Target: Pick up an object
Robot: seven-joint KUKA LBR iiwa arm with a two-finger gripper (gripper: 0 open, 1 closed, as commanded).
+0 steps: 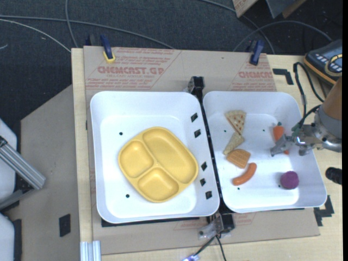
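Pincer [287,145] low in right bin [261,200], beside small orange carrot [278,131] at its far side. Finger state impossible to tell. Purple ball [289,180] just nearside, sausage [244,174] further left.

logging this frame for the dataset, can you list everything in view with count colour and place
white bins: 2, white, side by side on the bench
divided plate: 1, yellow, three compartments, in the left bin
waffle pieces: 2, tan, upper left of the right bin
bread piece: 1, orange-brown, below the waffle pieces
sausage: 1, orange-red, lower middle of the right bin
carrot: 1, orange, right part of the right bin, beside the gripper
purple piece: 1, purple, lower right of the right bin
clamps: 2, blue, on the board's far edge
gripper: 1, grey, over the right bin's right side
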